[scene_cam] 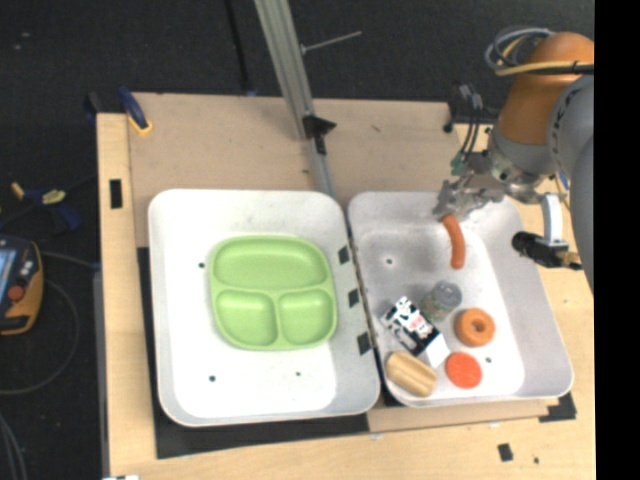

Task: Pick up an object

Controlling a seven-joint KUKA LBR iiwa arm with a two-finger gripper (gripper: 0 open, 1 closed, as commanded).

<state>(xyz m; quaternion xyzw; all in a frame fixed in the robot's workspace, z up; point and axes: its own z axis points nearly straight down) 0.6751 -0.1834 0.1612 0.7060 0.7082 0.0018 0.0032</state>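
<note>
My gripper [453, 212] is over the back of the right bin [530, 298]. It is shut on the top end of an orange sausage-shaped toy [456, 242], which hangs down from the fingers with a grey shadow on the bin floor to its left. Lying toward the front of the same bin are a black-and-white patterned box [410, 320], a small grey round piece [443, 296], an orange ring [475, 326], a red-orange ball [463, 369] and a tan bread roll [411, 373].
The left bin [180, 368] holds a green divided plate [272, 291]. A grey metal rail [290, 68] slants up from between the bins at the back. The wooden bench [220, 138] surrounds both bins.
</note>
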